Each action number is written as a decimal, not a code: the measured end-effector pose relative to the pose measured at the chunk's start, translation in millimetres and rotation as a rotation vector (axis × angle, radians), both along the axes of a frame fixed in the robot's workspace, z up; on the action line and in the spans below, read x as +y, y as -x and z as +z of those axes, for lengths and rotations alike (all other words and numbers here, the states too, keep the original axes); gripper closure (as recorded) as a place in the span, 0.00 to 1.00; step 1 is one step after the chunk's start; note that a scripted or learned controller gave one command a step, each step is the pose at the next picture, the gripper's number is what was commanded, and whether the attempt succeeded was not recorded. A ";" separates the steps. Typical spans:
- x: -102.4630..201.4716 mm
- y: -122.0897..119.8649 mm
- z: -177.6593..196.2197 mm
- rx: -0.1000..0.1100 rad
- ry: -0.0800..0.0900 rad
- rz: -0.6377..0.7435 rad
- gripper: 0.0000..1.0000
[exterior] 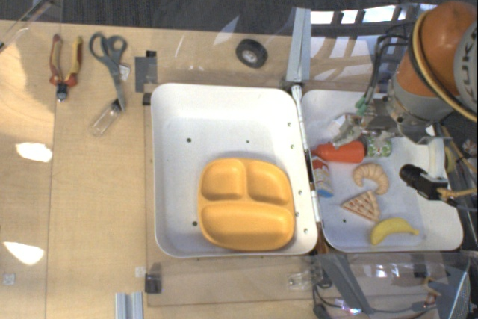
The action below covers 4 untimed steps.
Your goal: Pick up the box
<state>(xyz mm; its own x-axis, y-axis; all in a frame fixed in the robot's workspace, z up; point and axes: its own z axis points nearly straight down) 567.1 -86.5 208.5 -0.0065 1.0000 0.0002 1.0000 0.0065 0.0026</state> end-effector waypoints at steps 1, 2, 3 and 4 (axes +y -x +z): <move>-41.4 -54.8 -57.2 -0.001 0.001 0.071 0.00; -21.8 -75.2 -91.3 -0.034 0.009 -0.057 0.00; -29.9 -103.0 -98.5 -0.038 0.009 -0.035 0.00; -85.0 -78.4 -98.5 -0.050 0.014 0.120 0.00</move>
